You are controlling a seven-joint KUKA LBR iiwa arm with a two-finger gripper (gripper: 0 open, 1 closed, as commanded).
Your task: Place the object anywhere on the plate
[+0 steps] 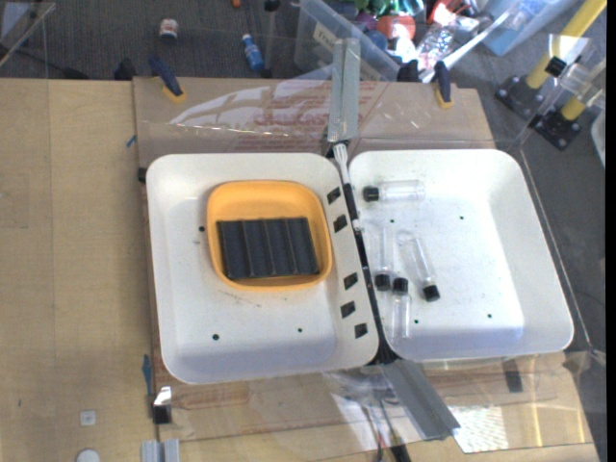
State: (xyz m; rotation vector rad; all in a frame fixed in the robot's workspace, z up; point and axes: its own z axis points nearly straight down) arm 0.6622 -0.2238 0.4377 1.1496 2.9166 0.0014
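An orange square plate (270, 196) sits in the left white bin (183, 306), a little behind the bin's middle. A black ridged rectangular block (268, 248) lies flat on the plate and covers most of its floor. In the right white bin (491, 248) lie several clear tubes with black caps. One tube (395, 192) rests near the back left corner. Others (417, 266) cluster close to the divider at mid-depth.
A metal divider strip (354, 258) with black clips runs between the two bins. Behind the bench stands a clear tub of coloured toys (414, 8). Bare wooden bench (67, 258) stretches to the left of the bins.
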